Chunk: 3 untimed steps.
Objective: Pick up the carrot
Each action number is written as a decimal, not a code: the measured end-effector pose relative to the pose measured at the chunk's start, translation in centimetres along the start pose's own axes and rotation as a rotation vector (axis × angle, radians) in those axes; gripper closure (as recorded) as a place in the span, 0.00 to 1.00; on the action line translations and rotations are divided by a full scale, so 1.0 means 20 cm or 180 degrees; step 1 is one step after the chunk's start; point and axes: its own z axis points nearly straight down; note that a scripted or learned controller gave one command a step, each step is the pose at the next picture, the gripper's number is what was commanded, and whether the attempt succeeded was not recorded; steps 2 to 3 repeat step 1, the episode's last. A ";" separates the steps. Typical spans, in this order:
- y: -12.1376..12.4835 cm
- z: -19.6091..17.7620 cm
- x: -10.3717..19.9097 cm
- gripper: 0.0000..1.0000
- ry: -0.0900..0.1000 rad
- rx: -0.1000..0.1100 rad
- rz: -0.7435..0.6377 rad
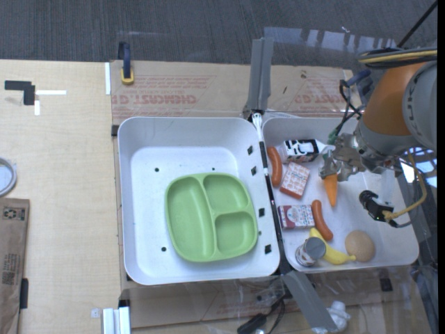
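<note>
The carrot [332,190] is a short orange cone with its tip pointing toward the front of the right bin [407,252]. Its thick end sits between the fingers of my gripper [336,170], which is shut on it. The grey arm with its orange band [389,103] comes in from the right, above the bin's back right corner. I cannot tell whether the carrot's tip touches the bin floor.
The right bin also holds two sausages [275,165] [321,219], a black-and-white carton [301,147], a pink box [295,179], a red box [295,216], a can [309,251], a banana [335,255] and an egg [359,245]. A green divided plate [212,216] lies in the left bin [135,186].
</note>
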 end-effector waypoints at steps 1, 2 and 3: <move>0.28 -0.41 0.33 1.00 -0.0004 -0.0004 -0.0665; 0.28 -0.41 0.33 1.00 -0.0004 -0.0004 -0.0665; 0.28 -0.41 0.33 1.00 -0.0004 -0.0004 -0.0665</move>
